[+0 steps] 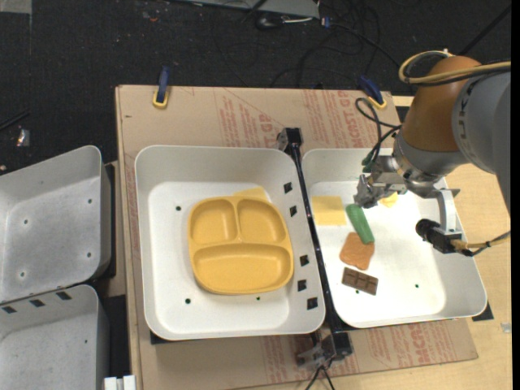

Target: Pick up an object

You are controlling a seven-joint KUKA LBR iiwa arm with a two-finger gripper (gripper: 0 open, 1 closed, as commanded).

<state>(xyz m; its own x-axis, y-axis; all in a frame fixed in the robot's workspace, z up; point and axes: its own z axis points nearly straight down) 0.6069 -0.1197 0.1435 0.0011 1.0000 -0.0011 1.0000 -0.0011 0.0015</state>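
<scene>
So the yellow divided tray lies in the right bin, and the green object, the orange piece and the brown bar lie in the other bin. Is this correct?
Not quite. The camera view shows the yellow divided tray in the left bin. The green object, orange piece and brown bar lie in the other bin, the right one.

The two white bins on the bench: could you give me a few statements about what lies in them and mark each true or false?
1. The yellow divided plastic tray lies in the left white bin. True.
2. The green cylinder-shaped toy lies in the left bin. False: it is in the right white bin.
3. The brown chocolate-bar piece lies nearer the camera than the orange flat piece. True.
4. The gripper hangs over the tray. False: it is over the right bin, by the green toy.
</scene>
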